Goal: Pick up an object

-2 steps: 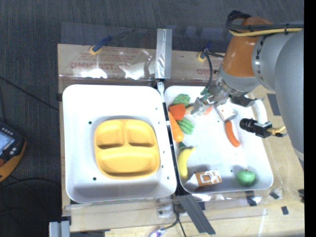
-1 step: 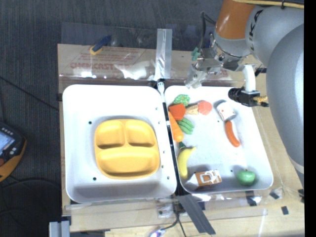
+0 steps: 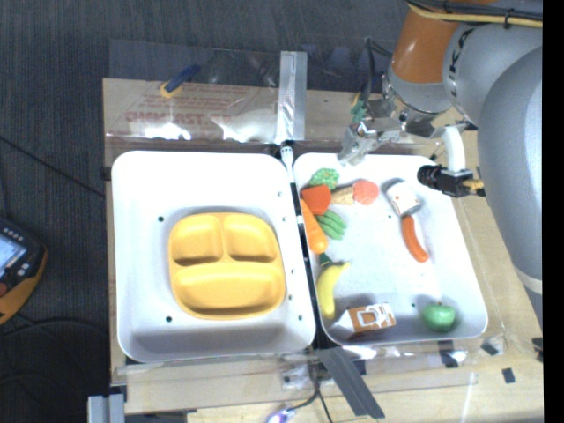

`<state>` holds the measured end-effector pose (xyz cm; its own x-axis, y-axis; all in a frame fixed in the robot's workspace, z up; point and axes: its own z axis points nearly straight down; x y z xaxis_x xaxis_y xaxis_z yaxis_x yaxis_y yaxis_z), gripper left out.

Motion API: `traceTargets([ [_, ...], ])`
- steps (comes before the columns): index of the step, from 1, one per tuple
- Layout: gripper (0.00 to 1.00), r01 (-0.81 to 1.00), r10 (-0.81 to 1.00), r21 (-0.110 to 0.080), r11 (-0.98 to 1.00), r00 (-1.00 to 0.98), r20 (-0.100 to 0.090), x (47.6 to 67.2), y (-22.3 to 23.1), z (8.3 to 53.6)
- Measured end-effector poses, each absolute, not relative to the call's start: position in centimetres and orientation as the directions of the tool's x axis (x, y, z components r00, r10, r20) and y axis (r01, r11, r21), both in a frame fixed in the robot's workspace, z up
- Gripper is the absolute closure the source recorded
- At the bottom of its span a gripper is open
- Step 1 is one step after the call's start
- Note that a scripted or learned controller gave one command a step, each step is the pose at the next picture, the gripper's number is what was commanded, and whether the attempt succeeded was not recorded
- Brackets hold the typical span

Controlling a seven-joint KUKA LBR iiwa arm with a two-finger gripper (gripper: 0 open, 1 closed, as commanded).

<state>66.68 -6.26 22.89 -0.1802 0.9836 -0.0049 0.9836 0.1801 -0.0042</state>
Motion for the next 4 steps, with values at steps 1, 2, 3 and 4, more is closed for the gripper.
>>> traceTargets([
  [1, 1.00, 0.704, 0.704, -0.002, 0.710, -0.710, -0.003, 66.9, -13.6, 21.5],
  [2, 1.00, 0.764, 0.764, 0.001, 0.646, -0.646, -0.003, 66.0, -10.4, 27.0],
  [3, 0.00, 0.764, 0.764, 0.000, 0.646, -0.646, -0.003, 66.0, -10.4, 27.0],
  [4, 0.00, 0.772, 0.772, -0.002, 0.635, -0.635, -0.001, 60.7, -13.9, 15.7],
])
